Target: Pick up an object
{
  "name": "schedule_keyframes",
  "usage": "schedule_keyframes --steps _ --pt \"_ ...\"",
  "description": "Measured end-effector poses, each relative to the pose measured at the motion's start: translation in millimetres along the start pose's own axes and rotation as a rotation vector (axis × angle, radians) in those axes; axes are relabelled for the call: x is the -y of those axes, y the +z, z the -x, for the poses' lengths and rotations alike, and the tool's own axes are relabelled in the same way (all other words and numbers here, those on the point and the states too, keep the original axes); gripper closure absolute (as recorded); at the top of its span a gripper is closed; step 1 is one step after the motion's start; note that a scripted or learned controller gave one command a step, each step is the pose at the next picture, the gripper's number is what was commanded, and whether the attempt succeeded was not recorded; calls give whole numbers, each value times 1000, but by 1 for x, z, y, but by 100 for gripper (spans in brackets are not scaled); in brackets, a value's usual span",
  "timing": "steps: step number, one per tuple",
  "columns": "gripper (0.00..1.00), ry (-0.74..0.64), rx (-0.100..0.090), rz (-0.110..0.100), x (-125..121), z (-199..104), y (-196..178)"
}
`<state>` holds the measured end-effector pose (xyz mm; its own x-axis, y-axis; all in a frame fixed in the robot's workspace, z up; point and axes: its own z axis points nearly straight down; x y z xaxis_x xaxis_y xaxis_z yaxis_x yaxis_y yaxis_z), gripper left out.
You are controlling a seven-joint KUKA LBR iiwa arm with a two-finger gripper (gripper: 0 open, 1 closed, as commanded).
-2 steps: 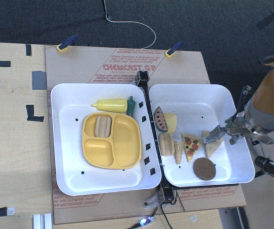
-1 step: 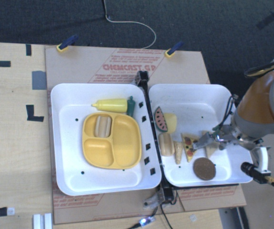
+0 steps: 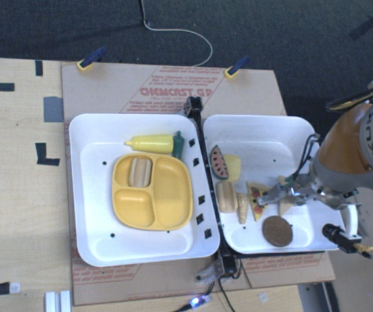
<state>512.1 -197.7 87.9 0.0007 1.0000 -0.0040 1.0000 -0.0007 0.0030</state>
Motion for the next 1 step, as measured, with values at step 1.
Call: schedule_keyframes --steps 1 --pt "100 -3 -5 3 -2 -3 -11"
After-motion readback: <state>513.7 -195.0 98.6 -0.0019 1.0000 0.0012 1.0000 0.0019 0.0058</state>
